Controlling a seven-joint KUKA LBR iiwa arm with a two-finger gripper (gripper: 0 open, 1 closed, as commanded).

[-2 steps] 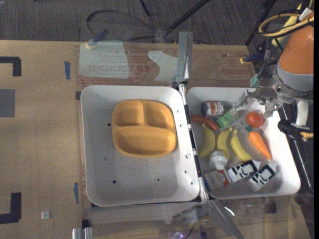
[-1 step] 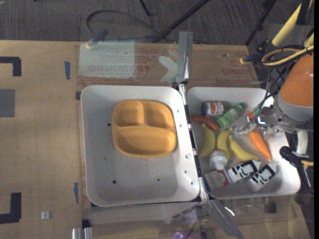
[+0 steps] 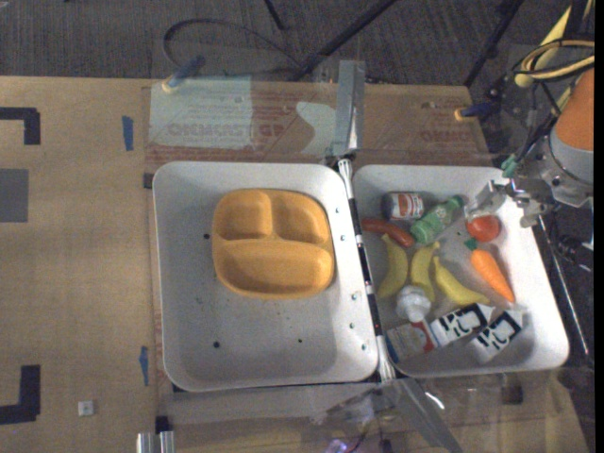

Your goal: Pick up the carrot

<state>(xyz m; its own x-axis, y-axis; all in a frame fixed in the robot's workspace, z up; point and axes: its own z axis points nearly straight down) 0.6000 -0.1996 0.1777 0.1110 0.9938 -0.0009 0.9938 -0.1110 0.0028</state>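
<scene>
Orange tapered plastic carrot [image 3: 492, 276] lying lower right, ungrasped. Approach step: gripper [image 3: 503, 199] above-right, state unclear. Next: descend, align, close.

The carrot [image 3: 492, 275] has bare bin floor at its three o'clock; a banana [image 3: 456, 289] crowds nine o'clock, a tomato [image 3: 483, 227] twelve o'clock.

Only lettering: mirrored/upside-down print on clear sheet [image 3: 219, 121], far left of the pincer [image 3: 510, 199] behind left bin, unreadable. Can [image 3: 405, 205] label just left of pincer, cartons' [image 3: 472, 327] b/w marks below it: too blurry to read
</scene>
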